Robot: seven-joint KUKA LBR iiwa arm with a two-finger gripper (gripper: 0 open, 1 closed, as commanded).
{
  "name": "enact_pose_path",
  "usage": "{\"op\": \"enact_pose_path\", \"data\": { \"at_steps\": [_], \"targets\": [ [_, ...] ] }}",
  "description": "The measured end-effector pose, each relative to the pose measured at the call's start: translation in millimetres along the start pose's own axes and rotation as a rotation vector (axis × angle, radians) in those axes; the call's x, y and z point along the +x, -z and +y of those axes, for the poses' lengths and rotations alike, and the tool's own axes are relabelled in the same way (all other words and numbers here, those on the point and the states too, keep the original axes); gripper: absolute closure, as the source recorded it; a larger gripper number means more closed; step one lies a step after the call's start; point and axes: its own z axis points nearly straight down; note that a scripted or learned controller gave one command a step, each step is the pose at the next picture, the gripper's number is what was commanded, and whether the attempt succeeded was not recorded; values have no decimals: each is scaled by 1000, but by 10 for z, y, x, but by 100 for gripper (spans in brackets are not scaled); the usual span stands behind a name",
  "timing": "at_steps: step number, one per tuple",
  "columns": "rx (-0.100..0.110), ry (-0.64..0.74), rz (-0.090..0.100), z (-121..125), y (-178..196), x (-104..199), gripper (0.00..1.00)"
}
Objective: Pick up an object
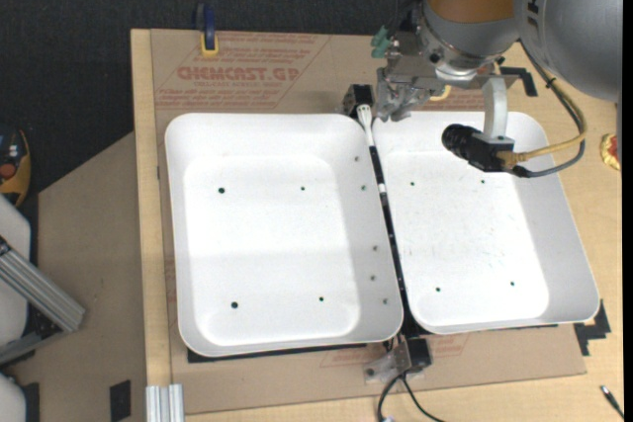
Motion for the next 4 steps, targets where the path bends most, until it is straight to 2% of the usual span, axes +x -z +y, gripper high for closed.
{"op": "enact_pose_path", "data": {
  "at_steps": [1, 2, 3, 4],
  "targets": [
    [3, 3, 1, -336, 448, -9, 100],
    [14, 5, 1, -8, -445, 367, 100],
    [1, 2, 1, -205, 109, 270, 100],
    [17, 9, 2, -412, -677, 1006, 100]
  ]
}}
